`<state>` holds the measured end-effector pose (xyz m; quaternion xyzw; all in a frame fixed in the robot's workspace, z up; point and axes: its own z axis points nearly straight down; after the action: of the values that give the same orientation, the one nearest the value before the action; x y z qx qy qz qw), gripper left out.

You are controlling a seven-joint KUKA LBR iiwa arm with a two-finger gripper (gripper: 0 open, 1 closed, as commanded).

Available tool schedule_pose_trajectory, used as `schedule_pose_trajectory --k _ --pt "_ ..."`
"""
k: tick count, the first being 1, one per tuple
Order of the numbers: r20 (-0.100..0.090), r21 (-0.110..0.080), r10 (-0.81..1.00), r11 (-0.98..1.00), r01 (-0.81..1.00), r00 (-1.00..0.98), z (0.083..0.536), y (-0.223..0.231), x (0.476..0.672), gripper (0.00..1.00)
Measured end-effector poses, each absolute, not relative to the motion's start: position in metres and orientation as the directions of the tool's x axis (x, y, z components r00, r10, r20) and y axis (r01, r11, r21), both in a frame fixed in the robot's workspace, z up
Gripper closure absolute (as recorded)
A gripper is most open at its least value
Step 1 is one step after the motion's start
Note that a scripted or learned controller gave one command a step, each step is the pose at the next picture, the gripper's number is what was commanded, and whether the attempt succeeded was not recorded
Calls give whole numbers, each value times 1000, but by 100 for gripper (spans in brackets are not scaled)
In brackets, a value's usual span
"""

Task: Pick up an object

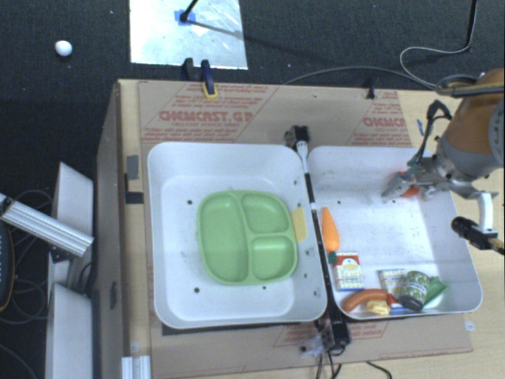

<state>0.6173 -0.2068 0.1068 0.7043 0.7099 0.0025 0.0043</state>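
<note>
Camera view from above the bench showed the likely candidates for picking all gathered in the right bin (465, 247): an orange carrot (329, 229) lying along the divider edge, a small red-and-white carton (348, 268) just below it, a red sausage-like piece (364, 298) with something yellow at its end in the near corner, and a dark crumpled packet (412, 287) beside a small printed box (390, 279). They sat crowded toward the near side, which I judged left the far half of that bin bare for the arm to descend freely. The gripper (410, 185) hung over that bare far part, well apart from the cluster, angled down toward the bin floor; a small orange-red speck showed near its tip, but whether that was an item or part of the tool, I could not tell, and I could not tell how the claw stood. The grey arm with its orange band (476, 121) leaned in from the right. In the left bin (170, 212) lay a green divided tray (246, 236), with a small yellow piece (300, 224) just beside it against the divider. Reaching the cluster would, I guessed, mean working close to the bin's near wall, where the packed items could jostle one another.
</note>
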Motion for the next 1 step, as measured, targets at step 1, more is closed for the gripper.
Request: schedule_pose_trajectory --k 1 --pt "0 1 1000 1 1000 -1 84 -207 562 0"
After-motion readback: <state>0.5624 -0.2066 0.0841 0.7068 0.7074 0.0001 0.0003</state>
